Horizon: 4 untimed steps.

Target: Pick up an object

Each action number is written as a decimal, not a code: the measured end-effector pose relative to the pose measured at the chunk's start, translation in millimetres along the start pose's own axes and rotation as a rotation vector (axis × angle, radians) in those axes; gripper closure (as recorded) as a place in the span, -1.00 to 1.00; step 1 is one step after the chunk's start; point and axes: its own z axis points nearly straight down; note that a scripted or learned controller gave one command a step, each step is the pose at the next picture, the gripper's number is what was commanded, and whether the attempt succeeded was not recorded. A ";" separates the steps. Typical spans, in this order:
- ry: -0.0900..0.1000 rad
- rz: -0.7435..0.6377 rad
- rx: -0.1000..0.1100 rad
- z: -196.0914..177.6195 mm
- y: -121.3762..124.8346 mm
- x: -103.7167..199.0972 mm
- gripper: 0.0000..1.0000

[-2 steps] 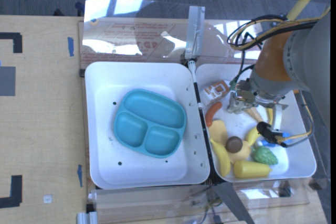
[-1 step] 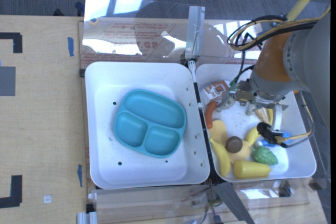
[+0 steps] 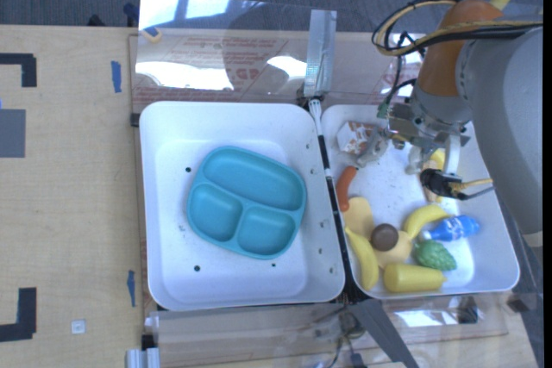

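Observation:
My gripper hangs over the back part of the right bin, under the grey arm with its orange band. Just left of it lies a crumpled pale wrapper-like thing. A bit of something yellow shows right beside the gripper. Along the bin's front lie a yellow banana, a blue object, a green object, a brown ball, a yellow block and a second banana-like piece. An orange carrot-like stick lies by the left wall.
The left bin holds a blue divided plate. A clear plastic panel stands behind the bins. The wall between the bins runs close to the orange stick.

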 end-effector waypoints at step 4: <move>-0.023 -0.100 -0.032 -1.5 1.4 4.0 -1.00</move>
